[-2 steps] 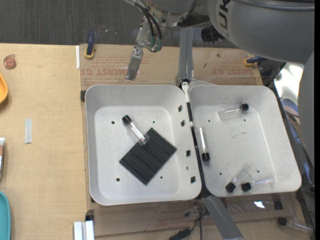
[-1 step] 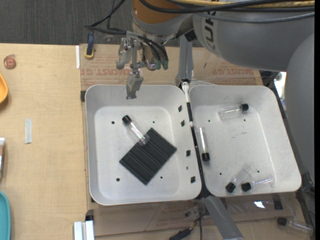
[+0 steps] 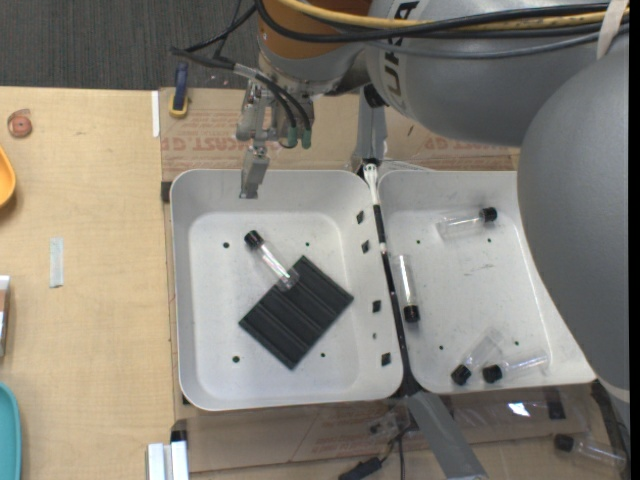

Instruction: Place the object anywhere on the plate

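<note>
A black ribbed plate (image 3: 298,314) lies at a slant in the middle of the left bin (image 3: 183,298). A clear tube with a black cap (image 3: 269,259) lies in that bin, cap toward the far left, its other end resting on the plate's upper corner. My gripper (image 3: 254,174) hangs over the far rim of the left bin, above and a little left of the tube's cap, apart from it. I see nothing held in it.
The right bin (image 3: 470,278) holds several clear capped tubes: one near the far side (image 3: 466,226), one along the divider (image 3: 405,288), others at the near edge (image 3: 492,364). The arm's grey bulk (image 3: 560,168) overhangs the right bin. A wooden board (image 3: 80,268) lies to the left.
</note>
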You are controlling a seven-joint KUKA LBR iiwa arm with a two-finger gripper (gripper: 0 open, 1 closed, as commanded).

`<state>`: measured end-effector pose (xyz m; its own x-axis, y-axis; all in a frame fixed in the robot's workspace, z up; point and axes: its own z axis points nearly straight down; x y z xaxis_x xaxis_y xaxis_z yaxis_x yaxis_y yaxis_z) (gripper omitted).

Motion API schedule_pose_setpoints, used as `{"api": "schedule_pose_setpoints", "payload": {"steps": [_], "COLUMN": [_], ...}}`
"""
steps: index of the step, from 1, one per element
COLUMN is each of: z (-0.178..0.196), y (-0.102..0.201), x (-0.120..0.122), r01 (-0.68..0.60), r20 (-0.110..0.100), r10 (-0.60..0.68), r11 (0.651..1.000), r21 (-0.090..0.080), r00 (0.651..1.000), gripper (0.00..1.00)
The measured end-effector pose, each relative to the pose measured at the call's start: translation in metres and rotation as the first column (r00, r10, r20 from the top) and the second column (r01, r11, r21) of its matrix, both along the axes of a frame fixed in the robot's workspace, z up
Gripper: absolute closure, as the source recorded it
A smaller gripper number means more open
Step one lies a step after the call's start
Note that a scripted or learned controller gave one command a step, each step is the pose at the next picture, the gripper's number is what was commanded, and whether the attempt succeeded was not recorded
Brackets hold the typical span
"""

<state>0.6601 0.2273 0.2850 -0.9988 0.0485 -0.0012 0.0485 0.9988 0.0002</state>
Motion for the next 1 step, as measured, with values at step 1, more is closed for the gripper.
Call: {"api": "schedule_pose_setpoints", "payload": {"steps": [1], "z": [-0.0253], "y": [0.0002], "x": [-0.0047], "r01": [0.386], "r20": [0.000], "r10": [-0.386], "r11": [0.923], "r21": [-0.001], "r00": [0.923], "gripper": [0.00]}}
